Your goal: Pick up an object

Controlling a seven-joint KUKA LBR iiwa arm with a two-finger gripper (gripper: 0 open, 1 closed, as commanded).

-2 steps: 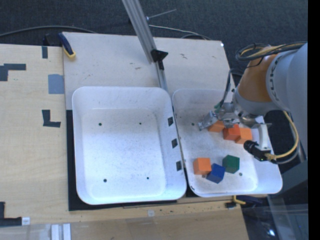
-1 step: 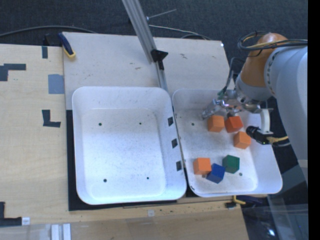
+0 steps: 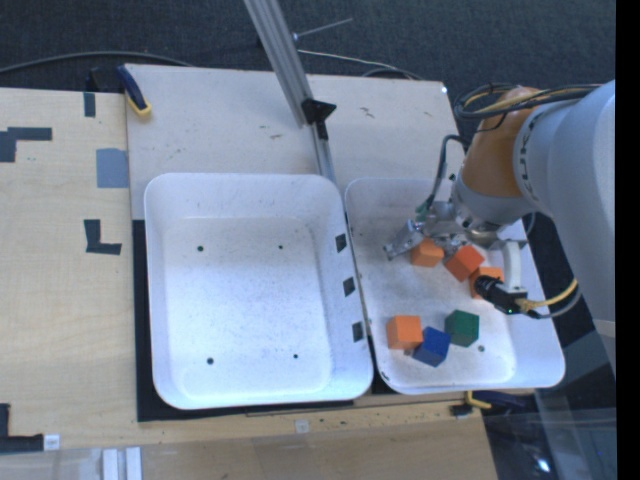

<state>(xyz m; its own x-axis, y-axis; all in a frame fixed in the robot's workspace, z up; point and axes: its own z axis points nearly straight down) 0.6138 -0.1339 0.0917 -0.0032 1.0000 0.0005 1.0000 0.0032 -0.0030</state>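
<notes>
In the right bin [image 3: 400,208] my gripper [image 3: 418,238] hangs low near the bin's middle, reaching in from the right. A small orange block [image 3: 428,256] lies right under and against it; whether it is gripped cannot be made out. A red-orange block [image 3: 464,263] sits just to its right, partly under the wrist. Nearer the front of the bin lie another orange block [image 3: 404,331], a blue block [image 3: 432,348] and a green block [image 3: 462,327], close together.
The left bin [image 3: 170,268] stands beside the right one, their walls touching. A slanted metal pole [image 3: 283,53] runs down to the bins' back edge. A yellow-and-blue tool [image 3: 134,93] lies at the back left. Cables hang around the wrist [image 3: 530,303].
</notes>
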